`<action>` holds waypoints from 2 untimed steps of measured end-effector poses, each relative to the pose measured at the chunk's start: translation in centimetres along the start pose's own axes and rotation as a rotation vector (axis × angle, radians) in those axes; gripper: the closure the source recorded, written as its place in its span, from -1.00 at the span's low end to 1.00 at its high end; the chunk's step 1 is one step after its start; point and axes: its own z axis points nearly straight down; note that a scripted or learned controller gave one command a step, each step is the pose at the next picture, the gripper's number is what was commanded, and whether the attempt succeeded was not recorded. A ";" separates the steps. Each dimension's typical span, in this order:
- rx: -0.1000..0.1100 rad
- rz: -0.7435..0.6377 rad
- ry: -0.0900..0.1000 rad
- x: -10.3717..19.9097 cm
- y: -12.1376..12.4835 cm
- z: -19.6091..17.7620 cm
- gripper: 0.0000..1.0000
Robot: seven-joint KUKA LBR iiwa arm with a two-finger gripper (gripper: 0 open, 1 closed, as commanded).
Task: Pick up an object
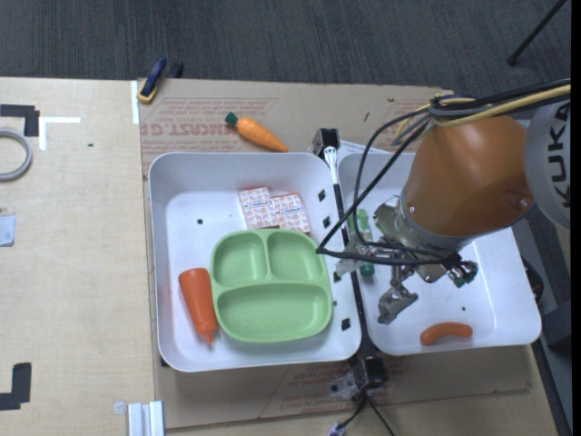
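Observation:
My gripper (396, 303) hangs low over the right bin (508, 330), beneath the orange wrist band, near the bin's front left. An orange sausage (446, 333) lies on the bin floor just to the gripper's right, apart from it. A small green item (364, 221) shows at the bin's left wall, partly hidden by cables and the arm. In the left bin (168, 198) sit a green divided plate (272, 289), an orange carrot-shaped toy (198, 305) to its left, and a patterned flat box (270, 209) behind it.
A toy carrot (257, 133) lies on the cardboard behind the left bin. A blue marker (152, 78) rests at the far left of the cardboard, and a tape roll (11, 153) sits on the bench at the left edge. Black cables (363, 166) cross the divider between the bins.

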 end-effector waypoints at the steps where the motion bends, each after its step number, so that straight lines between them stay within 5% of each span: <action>1: -0.001 -0.524 -0.001 0.3 -0.9 0.0 -1.00; 2: 0.000 -0.692 0.000 4.4 -5.3 0.0 -1.00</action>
